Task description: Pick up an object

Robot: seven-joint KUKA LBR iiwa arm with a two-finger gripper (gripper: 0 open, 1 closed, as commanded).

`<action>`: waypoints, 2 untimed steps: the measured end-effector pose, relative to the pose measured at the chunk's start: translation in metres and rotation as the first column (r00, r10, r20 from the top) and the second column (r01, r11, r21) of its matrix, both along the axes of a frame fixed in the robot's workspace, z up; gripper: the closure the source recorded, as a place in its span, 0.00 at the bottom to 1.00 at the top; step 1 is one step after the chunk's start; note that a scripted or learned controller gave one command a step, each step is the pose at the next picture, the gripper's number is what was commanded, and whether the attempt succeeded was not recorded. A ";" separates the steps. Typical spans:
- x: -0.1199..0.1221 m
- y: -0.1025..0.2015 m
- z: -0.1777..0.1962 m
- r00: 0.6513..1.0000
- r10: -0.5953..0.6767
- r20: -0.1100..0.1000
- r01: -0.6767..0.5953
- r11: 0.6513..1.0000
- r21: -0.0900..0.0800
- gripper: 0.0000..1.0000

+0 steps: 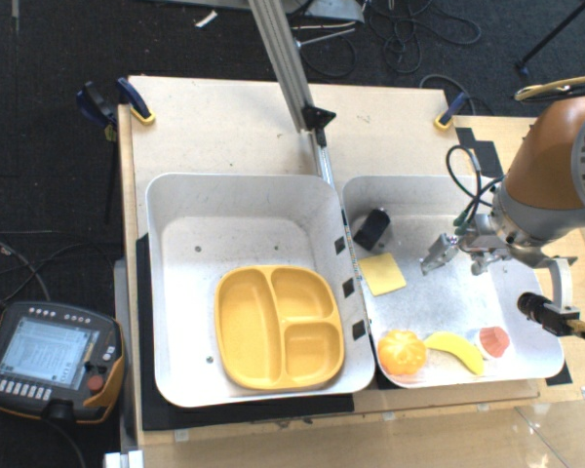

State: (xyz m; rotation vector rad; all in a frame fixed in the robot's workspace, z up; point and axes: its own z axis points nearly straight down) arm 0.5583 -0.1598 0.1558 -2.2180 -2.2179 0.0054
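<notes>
The gripper (455, 254), spread wide and empty, hangs mid-bin (approach step, I judge) and must descend onto something.

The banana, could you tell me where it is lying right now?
The banana lies along the near edge of the right bin, between the orange on its left and a small red object on its right.

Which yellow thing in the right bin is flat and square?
The flat yellow square sponge, lying beside the black block. The curved yellow banana lies at the bin's front, between the orange and a red piece.
</notes>
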 end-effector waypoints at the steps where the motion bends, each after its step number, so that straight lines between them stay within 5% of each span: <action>1: -0.007 0.001 -0.061 1.000 0.000 0.003 0.000 1.000 -0.001 0.00; 2: -0.006 0.001 -0.060 1.000 0.000 0.007 0.000 1.000 -0.001 0.00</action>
